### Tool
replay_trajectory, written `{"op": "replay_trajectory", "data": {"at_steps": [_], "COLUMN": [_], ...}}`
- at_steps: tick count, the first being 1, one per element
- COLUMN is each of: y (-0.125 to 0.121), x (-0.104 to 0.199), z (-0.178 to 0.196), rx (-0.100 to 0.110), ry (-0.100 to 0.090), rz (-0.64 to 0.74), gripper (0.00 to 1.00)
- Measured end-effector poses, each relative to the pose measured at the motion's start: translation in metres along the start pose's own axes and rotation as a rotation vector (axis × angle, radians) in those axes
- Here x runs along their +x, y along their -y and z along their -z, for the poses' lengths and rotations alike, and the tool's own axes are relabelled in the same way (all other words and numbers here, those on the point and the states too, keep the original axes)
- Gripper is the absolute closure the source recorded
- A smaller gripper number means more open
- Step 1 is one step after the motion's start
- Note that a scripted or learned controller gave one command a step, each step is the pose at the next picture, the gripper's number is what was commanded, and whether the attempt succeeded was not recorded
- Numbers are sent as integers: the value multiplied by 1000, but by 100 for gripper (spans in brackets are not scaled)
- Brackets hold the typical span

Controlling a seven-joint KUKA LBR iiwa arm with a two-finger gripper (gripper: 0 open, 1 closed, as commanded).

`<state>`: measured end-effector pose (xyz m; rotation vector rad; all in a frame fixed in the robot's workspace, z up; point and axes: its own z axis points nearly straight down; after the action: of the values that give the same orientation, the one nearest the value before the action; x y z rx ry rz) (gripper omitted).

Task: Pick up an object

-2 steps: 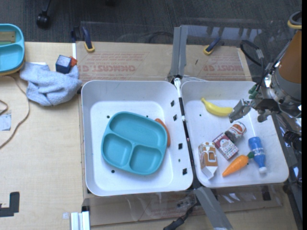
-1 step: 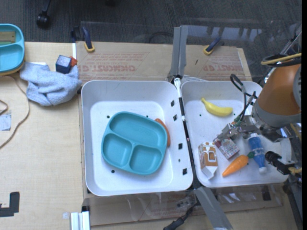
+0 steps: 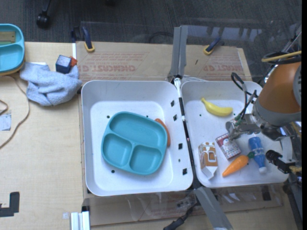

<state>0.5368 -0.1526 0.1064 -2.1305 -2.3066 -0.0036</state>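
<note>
Two white bins are sitting side by side on the counter (image 3: 43, 143). Off at 10 o'clock, a grey cloth (image 3: 50, 84) is lying on the counter with a small blue block (image 3: 64, 63) just beside it. The left bin (image 3: 93, 176) is carrying a teal divided plate (image 3: 135, 142), with an orange item (image 3: 163, 130) peeking out at the plate's 2 o'clock edge. The right bin (image 3: 192, 128) is holding a banana (image 3: 217, 108) at 12 o'clock, a small carton (image 3: 208, 155) at 7 o'clock, a red-and-white packet (image 3: 229, 146) centrally, a carrot (image 3: 235, 166) at 5 o'clock and a blue tube (image 3: 257, 152) at 3 o'clock. The gripper (image 3: 236, 129) is hanging just above the packet; whether its fingers are parted or closed, I cannot tell.
</note>
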Motion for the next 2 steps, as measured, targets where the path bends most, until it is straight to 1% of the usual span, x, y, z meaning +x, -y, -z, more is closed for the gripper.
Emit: {"op": "replay_trajectory", "data": {"at_steps": [1, 2], "y": [0, 9], "x": [0, 19], "z": [0, -18], "rx": [0, 6], "ry": [0, 1], "rz": [0, 74], "gripper": [0, 0]}}
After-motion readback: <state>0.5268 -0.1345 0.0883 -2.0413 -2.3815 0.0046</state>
